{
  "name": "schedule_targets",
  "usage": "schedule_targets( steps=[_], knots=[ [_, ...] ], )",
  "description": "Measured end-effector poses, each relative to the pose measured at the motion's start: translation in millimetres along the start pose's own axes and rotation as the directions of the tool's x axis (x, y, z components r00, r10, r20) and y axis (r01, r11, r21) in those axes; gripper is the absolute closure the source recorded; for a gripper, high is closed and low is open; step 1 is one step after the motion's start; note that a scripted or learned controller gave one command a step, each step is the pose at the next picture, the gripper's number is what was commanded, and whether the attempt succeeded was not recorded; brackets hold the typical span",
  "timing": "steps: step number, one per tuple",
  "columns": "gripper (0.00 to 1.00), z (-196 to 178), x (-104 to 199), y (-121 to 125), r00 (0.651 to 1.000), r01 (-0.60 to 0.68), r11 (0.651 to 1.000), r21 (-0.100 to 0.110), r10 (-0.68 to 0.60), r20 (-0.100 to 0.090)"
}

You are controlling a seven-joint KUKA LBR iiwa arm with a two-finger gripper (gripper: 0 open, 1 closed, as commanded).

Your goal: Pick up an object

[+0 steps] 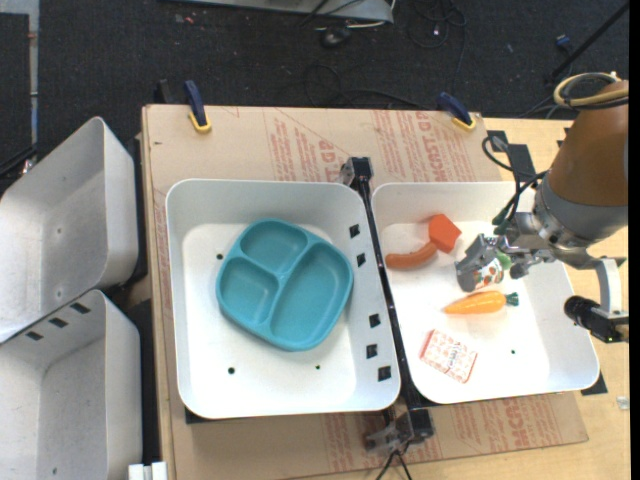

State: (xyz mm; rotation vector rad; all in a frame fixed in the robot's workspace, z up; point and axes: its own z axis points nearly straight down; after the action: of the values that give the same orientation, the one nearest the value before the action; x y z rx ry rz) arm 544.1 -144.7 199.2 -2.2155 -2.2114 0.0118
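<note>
From my feed, the gripper (480,264) sits low over the right bin (560,368), and I cannot tell how it is set; the metal head is too small and cluttered to read. The toy carrot (476,305), orange with a small green tip, lies on its side on the bin floor just below the gripper, close to it, though I cannot say whether they touch. Nothing shows as gripped.

The arm (590,168) comes in from the right, its orange band wide and rounded above a grey wrist, bent down toward the bin's middle with cables trailing off it.

Up and left of the gripper lie an orange-red block (444,233) and a curved sausage-shaped toy (410,258), near each other. A flat white card with red print (449,355) rests toward the bin's near edge, well apart from the carrot.

The left bin (200,368) holds a teal plastic plate (285,283), smooth, with three compartments. Both bins are shallow white trays on a worktop (270,143) covered in printed brown cardboard.
</note>
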Motion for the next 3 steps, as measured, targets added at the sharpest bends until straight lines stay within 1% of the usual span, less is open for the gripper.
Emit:
schedule_targets(
  steps=[1, 2, 3],
  knots=[
    [0.00, -6.7, 0.2, 3.0, 1.000, 0.003, 1.000, -0.013, -0.003, 0.002],
    [0.00, 42.1, -1.0, -6.2, 1.000, -0.001, 1.000, -0.008, 0.001, 0.002],
    [0.00, 96.8, -2.2, 2.9, 1.000, 0.000, 0.999, -0.036, 0.000, 0.014]
  ],
)
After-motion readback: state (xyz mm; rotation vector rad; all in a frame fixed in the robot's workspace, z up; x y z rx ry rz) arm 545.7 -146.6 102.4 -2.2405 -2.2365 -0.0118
